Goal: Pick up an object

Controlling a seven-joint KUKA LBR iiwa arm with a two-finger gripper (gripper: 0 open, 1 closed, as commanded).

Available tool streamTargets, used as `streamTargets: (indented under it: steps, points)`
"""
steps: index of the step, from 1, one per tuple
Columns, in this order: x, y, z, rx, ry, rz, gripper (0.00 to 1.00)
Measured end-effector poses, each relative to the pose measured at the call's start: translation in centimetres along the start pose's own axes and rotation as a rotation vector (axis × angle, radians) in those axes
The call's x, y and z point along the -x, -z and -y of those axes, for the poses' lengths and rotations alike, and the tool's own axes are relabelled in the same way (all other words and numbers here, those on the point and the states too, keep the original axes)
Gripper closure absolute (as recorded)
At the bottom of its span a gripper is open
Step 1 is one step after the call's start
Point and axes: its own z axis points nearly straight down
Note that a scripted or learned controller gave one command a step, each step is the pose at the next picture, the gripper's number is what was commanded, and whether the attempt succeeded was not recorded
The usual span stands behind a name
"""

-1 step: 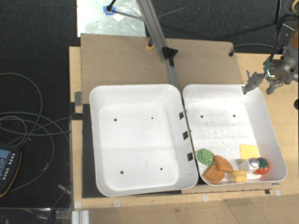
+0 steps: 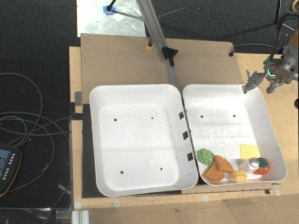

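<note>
White right bin (image 2: 219, 125) holds a cluster at its near right corner.
The gripper (image 2: 262, 82), fingers spread and empty, hovers at the bin's far right corner; the waffle pieces (image 2: 219, 168), broccoli (image 2: 204, 156) and yellow block (image 2: 249, 150) crowd together, so a descent may nudge neighbours or pinch nothing.

On my feed the grey metal two-finger tool (image 2: 260, 82) has dark grey fingers and a small teal-green glowing mark.
</note>
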Motion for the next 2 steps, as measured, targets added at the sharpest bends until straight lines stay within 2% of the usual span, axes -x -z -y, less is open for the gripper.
streamTargets:
  steps: [2]
  points:
    - [-1.3,-9.8,0.5,-0.004,-0.002,-0.002,0.0]
